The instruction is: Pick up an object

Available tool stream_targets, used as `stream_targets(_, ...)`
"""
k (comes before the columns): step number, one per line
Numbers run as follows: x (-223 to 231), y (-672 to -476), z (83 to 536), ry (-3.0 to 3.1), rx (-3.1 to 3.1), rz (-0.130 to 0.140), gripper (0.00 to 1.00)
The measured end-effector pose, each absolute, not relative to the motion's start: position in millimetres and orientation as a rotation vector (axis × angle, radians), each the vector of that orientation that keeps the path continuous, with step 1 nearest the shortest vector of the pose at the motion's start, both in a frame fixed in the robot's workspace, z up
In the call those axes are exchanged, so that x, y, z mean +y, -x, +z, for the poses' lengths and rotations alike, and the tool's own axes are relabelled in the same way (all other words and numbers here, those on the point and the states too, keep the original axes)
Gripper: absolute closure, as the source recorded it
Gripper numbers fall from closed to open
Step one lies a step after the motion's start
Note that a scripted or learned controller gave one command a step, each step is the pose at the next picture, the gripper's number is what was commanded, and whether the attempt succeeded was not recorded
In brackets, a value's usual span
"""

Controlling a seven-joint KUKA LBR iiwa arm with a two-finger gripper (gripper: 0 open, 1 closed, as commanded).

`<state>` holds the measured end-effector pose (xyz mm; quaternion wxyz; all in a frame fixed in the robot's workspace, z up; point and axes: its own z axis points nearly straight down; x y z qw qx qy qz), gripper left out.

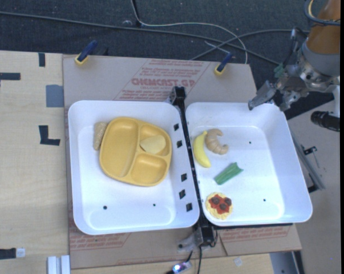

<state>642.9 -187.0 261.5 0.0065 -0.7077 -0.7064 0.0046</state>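
Arm position: the arm (326, 33) sits at the upper right of the view, above and outside the back right corner of the right bin (286, 170).
Gripper: the gripper (268, 96) hangs over the rim at that corner, well apart from every object in the bins.
Pincer state: cannot tell; the tip is small and dark against the rim, and no object is seen in it.
Right bin contents: a banana (201, 150) lies near the left wall, lengthwise; a tan croissant (216, 141) lies just beside it and appears to touch it; a green pod (227, 173) lies near the middle, tilted; a small round pizza slice toy (219, 205) with red topping lies near the front left corner.
Left bin contents: the left bin (86, 210) holds a yellow divided plate (134, 152); a pale round piece (153, 144) rests in its upper right compartment; a tan piece of bread (98, 135) lies against the plate's left edge.
Task object: not fixed by the task; all candidates rest on the bin floors or on the plate, none lifted.
Done: nothing that shows; no object is raised or gripped.
Left to do: judged as the whole pick, namely move over one object, descend, close on it, lift.
Nearest candidates: the croissant and the pod, judged easiest to reach from the gripper's corner.
Risk: the banana and croissant lie close together, so a grasp there may catch both or neither.
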Motion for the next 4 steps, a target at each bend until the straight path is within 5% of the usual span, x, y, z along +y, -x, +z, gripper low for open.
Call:
stream_targets(1, -186, -644.8, 269, 2.217, -2.221, 0.005, 0.00)
stream_targets(4, -183, -638.9, 102, 2.213, -2.218, 0.012, 0.00)
